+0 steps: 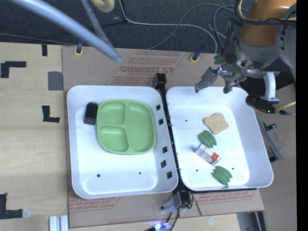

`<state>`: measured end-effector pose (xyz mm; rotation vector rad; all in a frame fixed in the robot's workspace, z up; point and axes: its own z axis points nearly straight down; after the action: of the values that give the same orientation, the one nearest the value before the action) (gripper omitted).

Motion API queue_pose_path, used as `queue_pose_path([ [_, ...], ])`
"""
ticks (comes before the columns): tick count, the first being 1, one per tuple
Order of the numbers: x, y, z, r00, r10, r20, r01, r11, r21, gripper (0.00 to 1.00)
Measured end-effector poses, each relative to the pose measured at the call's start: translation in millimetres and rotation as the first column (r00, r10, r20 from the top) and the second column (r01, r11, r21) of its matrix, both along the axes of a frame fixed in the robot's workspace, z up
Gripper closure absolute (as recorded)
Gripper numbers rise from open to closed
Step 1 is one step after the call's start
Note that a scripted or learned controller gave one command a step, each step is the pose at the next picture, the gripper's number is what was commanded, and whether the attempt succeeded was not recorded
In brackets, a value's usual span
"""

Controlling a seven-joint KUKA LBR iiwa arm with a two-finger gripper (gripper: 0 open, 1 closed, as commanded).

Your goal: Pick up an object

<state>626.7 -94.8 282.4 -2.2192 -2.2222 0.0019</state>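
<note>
My gripper (pixel 216 82) hangs over the back edge of the right bin (pixel 255 143), its two dark fingers spread open with nothing between them. Inside that bin lie a tan slice of bread (pixel 216 123), a green pea pod (pixel 207 138), a small white and red packet (pixel 208 154) and a second green pod (pixel 222 174). All of them sit in front of the gripper, nearer the camera and apart from it. In the left bin (pixel 82 167) rests a green divided plate (pixel 126 127) with a small black block (pixel 90 113) beside its left rim.
A black hinge strip (pixel 166 138) runs between the two bins. Cables (pixel 202 18) trail across the dark back of the bench. A grey pole (pixel 62 20) slants across the upper left. Cardboard (pixel 139 64) lies under both bins.
</note>
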Motion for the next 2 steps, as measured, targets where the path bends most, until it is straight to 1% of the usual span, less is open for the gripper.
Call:
queue_pose_path([
  [1, 1.9, 5.8, -46.0, 1.0, 0.0, -0.004, 0.0, 1.0, -0.001, 0.0],
  [2, -4.3, 8.6, -91.6, 1.0, 0.0, -0.005, 0.0, 1.0, -0.001, 0.0],
])
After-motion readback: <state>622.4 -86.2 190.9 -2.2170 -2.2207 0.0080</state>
